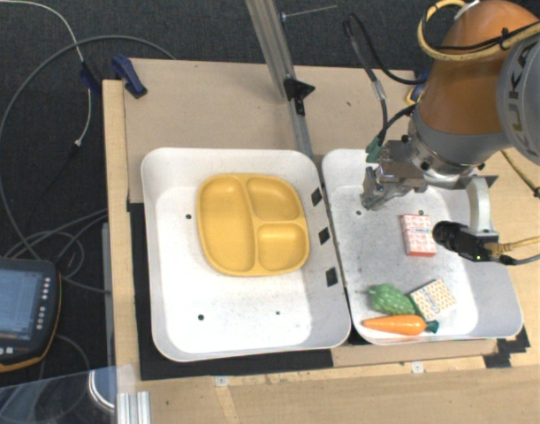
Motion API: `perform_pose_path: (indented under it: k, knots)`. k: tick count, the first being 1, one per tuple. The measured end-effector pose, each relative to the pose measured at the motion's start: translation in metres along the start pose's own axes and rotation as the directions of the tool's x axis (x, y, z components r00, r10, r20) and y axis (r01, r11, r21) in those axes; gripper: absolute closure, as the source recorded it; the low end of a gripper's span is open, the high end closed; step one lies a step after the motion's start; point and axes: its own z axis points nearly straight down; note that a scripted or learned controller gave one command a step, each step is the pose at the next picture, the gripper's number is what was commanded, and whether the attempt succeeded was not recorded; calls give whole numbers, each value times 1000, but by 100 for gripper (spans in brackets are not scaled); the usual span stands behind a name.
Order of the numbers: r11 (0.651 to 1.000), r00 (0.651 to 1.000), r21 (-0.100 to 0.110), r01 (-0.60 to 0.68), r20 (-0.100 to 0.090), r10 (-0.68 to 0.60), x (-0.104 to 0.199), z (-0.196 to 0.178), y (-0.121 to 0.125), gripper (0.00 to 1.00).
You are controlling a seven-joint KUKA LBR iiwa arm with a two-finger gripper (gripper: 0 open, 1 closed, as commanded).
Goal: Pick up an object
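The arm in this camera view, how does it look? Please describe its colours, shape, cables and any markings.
The arm has a rounded orange band with grey casing beside it bearing dark letters, partly cut off. A yellowish cable loops over its top, and dark cables run along its left side. The gripper is a grey metal assembly with a small green part.

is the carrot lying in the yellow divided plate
No, the carrot lies at the near edge of the right bin, while the yellow plate sits in the left bin.
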Motion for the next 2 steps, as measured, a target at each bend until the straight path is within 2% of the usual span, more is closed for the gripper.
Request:
perform_pose_path:
  k: [1, 2]
  knots:
    - [1000, 1000, 0, -1, 0, 1, 41, 0, 23, 100]
    - [1000, 1000, 1, 0, 0, 0, 94, 17, 53, 100]
